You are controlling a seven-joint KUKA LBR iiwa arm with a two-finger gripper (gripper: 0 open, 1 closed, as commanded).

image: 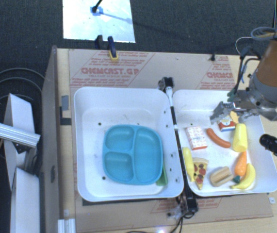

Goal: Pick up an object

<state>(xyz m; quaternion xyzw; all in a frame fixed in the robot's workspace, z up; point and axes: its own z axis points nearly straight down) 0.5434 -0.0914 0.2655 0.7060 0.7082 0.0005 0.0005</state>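
Two shallow white bins are sitting side by side on the table (128, 64), which is covered by a brown printed cardboard sheet; we are seeing dark carpet-like floor (187, 13) beyond it, with a pale square sheet (97, 13) lying there. Left bin (87, 106): a smooth blue compartment tray (131, 154), rounded corners, is resting flat. Right bin (269, 178): we are noting glossy toy foods: a pizza slice (200, 171), a wafer-like block (195, 137), a red sausage (218, 137), a yellow corn cob (239, 137), an orange carrot (241, 163), a banana (245, 181), a tan bun (220, 175), and a small red-and-white pack (227, 125). The pincer (228, 110) is hovering at the bin's far side, just above that pack, its grey metal fingers looking spread apart, nothing between them.
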